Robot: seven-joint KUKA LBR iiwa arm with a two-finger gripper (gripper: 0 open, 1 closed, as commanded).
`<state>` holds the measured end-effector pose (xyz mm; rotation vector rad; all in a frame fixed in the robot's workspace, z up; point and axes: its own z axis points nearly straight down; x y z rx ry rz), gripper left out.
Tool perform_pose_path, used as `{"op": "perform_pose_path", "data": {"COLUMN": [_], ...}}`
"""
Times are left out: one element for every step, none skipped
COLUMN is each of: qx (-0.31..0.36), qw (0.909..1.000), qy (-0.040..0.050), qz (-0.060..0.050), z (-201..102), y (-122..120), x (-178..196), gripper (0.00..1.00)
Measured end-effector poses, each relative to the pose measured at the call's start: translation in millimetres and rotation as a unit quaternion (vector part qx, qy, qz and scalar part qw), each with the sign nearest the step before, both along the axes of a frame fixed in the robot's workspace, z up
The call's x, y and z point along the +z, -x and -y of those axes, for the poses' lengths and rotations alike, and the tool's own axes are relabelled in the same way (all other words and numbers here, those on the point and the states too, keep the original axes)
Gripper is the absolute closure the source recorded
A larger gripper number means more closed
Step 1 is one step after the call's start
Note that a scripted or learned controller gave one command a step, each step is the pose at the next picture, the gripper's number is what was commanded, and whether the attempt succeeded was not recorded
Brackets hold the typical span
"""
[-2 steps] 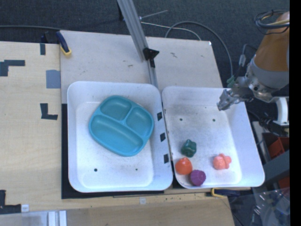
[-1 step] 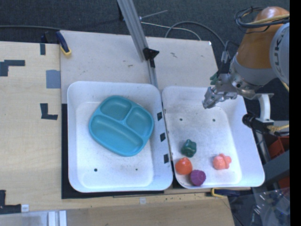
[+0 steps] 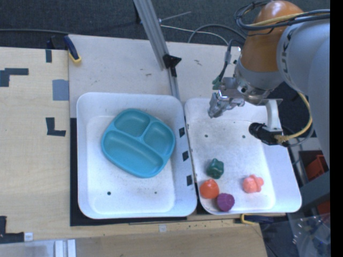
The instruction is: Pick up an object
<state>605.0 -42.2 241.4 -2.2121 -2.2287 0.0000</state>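
The right bin (image 3: 278,159) holds a dark green object (image 3: 215,168), an orange-red ball (image 3: 209,188), a purple ball (image 3: 225,201) and a pink-orange piece (image 3: 252,184), all near its front. My gripper (image 3: 216,109) hangs over the far left corner of that bin, well behind the objects and above the floor. Nothing shows between its fingertips.
The left bin (image 3: 91,159) carries a blue divided plate (image 3: 138,141). A slanted metal rail (image 3: 152,25) runs down to the gap between the bins. The arm's grey and orange body (image 3: 278,36) fills the upper right.
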Motion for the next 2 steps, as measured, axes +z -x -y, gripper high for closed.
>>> {"op": "perform_pose_path", "data": {"qx": [-0.001,0.0], "qw": [1.0,1.0], "qy": [0.0002,-0.0001], "qz": [0.001,0.0], "z": [-47.4,-109.3], "y": [-24.9,-34.8], "x": [-0.9,-10.6], "gripper": [1.0,1.0]}}
